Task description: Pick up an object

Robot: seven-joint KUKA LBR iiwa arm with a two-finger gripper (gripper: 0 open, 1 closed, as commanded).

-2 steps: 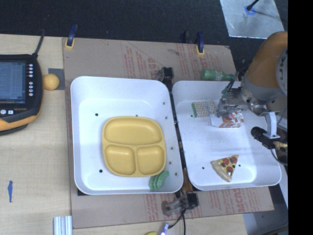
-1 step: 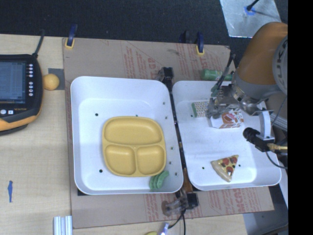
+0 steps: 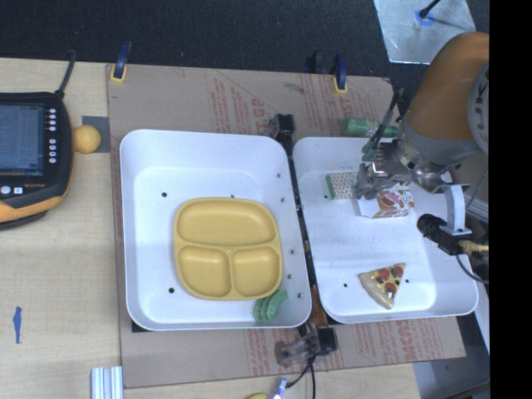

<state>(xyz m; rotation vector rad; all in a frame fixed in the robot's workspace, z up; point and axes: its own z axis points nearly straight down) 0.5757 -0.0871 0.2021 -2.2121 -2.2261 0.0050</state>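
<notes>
White and shallow, two plastic bins sit side by side on the wooden surface (image 3: 50,264). The left bin (image 3: 141,165) holds a yellow plastic plate with three sections (image 3: 226,246), and a small green toy (image 3: 269,307) lies just beside the plate's lower right corner. The right bin (image 3: 332,298) holds a toy pizza slice (image 3: 383,283) near its front, a red and white packet (image 3: 393,202) near its back, and a small green and white patterned piece (image 3: 339,184) to the packet's left. The grey arm's tool (image 3: 371,181) is low over the back of the right bin, between those two things and touching or nearly touching the packet (I cannot tell whether the tool is apart or together).
</notes>
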